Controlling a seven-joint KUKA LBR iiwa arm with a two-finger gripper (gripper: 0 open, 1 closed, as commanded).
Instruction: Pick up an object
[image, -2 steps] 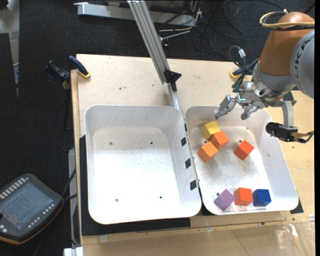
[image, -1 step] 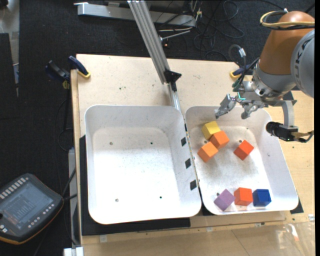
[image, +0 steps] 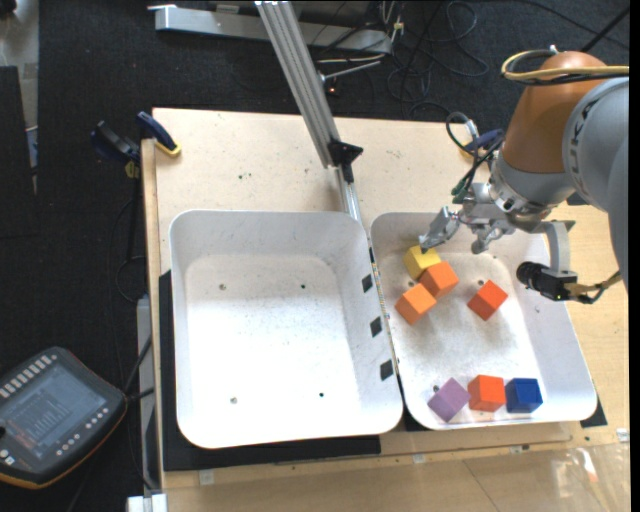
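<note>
My gripper (image: 462, 236) hangs over the far part of the right bin (image: 560, 345), its two fingers spread apart with nothing between them. Just below and left of it lies a yellow block (image: 421, 260), touching an orange block (image: 440, 277); another orange block (image: 416, 302) sits in front of that one. A separate orange block (image: 487, 299) lies below the gripper's right finger. Along the bin's near edge sit a purple block (image: 449, 399), an orange block (image: 486, 392) and a blue block (image: 523, 395) in a row.
The left bin (image: 270, 320) stands beside the right one, with a slanted metal rail (image: 305, 85) rising from the divide. A teach pendant (image: 50, 412) lies off the bench at lower left. Clamps (image: 135, 140) sit at the bench's far left corner.
</note>
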